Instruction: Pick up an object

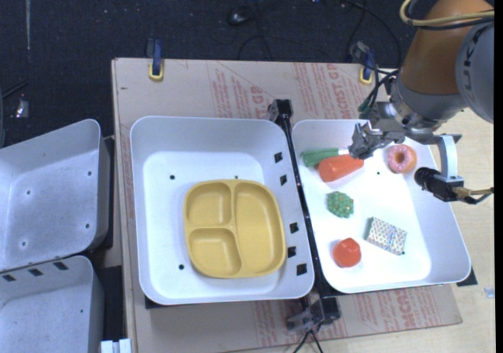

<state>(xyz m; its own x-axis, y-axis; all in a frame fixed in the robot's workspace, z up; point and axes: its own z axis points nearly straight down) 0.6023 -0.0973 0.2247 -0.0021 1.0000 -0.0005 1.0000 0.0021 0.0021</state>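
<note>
Right now, low over the far part of the right bin (444,265): gripper (363,141), just above the toy carrot (339,168). Spread or pressed together, cannot tell. Carrot lying flat on the bin floor, green top toward the left bin (149,186), orange end right under the gripper. Just beside, pink donut (402,159). Nearer the camera, green broccoli (339,204), red tomato (346,252), patterned packet (386,235). Over in the left bin, yellow divided plate (234,227).

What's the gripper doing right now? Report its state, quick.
Gripper: low over the carrot in the right bin; open or shut cannot be told.
</note>
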